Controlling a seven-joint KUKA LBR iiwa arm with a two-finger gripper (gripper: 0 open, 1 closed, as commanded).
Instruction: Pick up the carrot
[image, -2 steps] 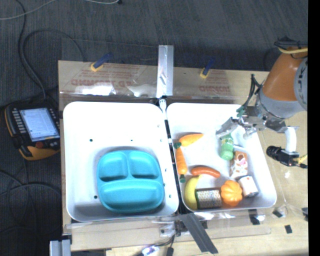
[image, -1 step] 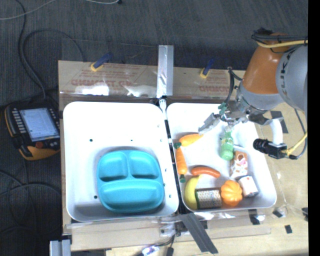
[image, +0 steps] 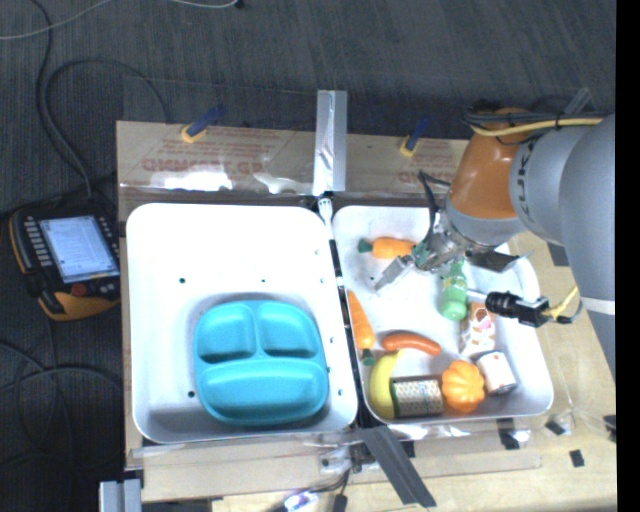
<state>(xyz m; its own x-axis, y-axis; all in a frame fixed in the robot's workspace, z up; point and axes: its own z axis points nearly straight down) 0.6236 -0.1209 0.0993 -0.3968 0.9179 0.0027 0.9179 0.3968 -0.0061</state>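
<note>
I see the gripper (image: 400, 268) low in the right bin (image: 535, 395), fingers spread and holding nothing, just below a small carrot (image: 392, 246) at the bin's back. Another carrot (image: 360, 318) lies along the left wall. Also inside: chili (image: 410, 343), banana (image: 379, 383), grater (image: 417, 396), pumpkin (image: 464, 385), green bottle (image: 454, 296). The left bin (image: 160, 250) holds a blue tray (image: 261, 361). No readable writing.

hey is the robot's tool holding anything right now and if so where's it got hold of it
It cannot be told. The tool sits in the right bin beside a small carrot near the bin's far wall, but no object shows clearly between its tips.
</note>
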